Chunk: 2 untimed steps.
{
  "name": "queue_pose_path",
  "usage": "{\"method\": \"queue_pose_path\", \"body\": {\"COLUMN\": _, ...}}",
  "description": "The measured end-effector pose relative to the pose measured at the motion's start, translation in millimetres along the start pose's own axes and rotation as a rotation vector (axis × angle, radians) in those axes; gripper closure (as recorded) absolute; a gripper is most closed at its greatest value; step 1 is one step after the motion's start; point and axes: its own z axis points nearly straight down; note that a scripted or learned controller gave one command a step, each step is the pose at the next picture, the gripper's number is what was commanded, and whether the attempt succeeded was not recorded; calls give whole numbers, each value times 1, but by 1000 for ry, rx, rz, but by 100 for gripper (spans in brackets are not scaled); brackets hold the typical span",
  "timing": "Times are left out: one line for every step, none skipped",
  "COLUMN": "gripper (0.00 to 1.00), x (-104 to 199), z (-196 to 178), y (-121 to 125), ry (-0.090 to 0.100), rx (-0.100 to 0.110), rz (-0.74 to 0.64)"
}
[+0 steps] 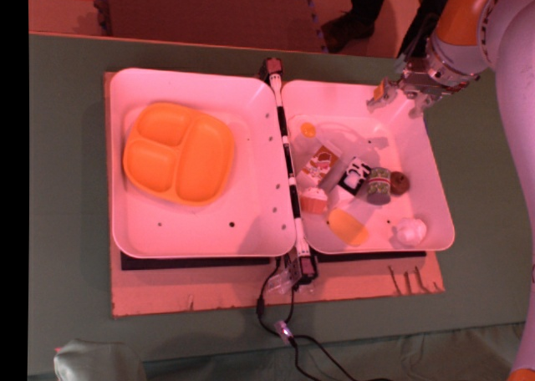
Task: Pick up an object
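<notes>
Looking down on two white bins side by side, the left bin (pixel 167 237) holds an orange divided plate (pixel 178 154), and the right bin (pixel 435 204) holds a cluster of small items: a clear bottle with an orange cap (pixel 334 141), a small dark ball (pixel 399 182) and a crumpled white lump (pixel 410 231). The gripper (pixel 401 97) hangs above the right bin's far edge, gripping nothing; its opening cannot be judged. The ball looks light and firm, best pinched across its middle, while the smooth bottle might slip.
</notes>
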Motion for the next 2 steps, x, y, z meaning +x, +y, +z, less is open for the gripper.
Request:
{"method": "queue_pose_path", "body": {"gripper": 0, "x": 0, "z": 0, "y": 0, "ry": 0, "rx": 0, "rz": 0}}
{"method": "queue_pose_path", "body": {"gripper": 0, "x": -2, "z": 42, "y": -7, "ry": 0, "rx": 6, "rz": 0}}
